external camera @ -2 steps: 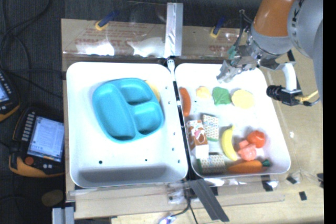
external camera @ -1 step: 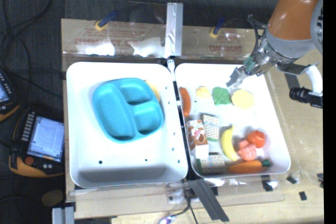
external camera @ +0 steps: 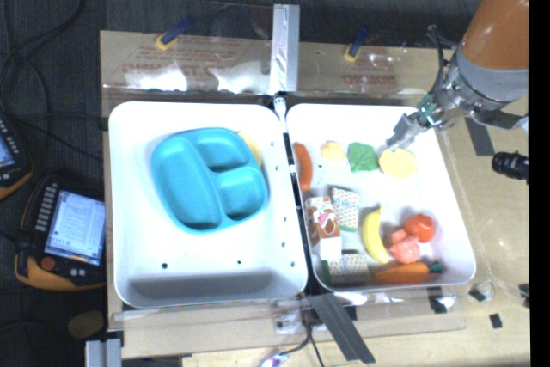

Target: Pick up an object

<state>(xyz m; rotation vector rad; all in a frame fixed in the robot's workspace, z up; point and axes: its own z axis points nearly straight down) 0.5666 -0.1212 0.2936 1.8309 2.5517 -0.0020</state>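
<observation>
The arm (external camera: 503, 21) is seen reaching in from the upper right, its orange band above a grey wrist, slanted down toward the far part of the right bin (external camera: 455, 211). The gripper (external camera: 402, 136) is lowered to just above the pale yellow round piece (external camera: 398, 162), beside the green leafy piece (external camera: 363, 156); whether it is released or clenched cannot be told, and nothing is seen held in it.

Other toy foods are spread through the right bin: a small yellow piece (external camera: 332, 152) next to the green one, an orange-red sausage (external camera: 302, 165) along the left wall, patterned small boxes (external camera: 333, 219) near the middle, a banana (external camera: 372, 235), a red tomato (external camera: 419, 227), a pink piece (external camera: 406, 250) and a carrot (external camera: 402, 272) by the near wall.

In the left bin (external camera: 129, 211) a blue divided tray (external camera: 209, 176) is lying, with a yellow thing (external camera: 251, 148) partly hidden behind its far right edge. A handheld pendant (external camera: 60, 232) is lying off the bench to the left.
</observation>
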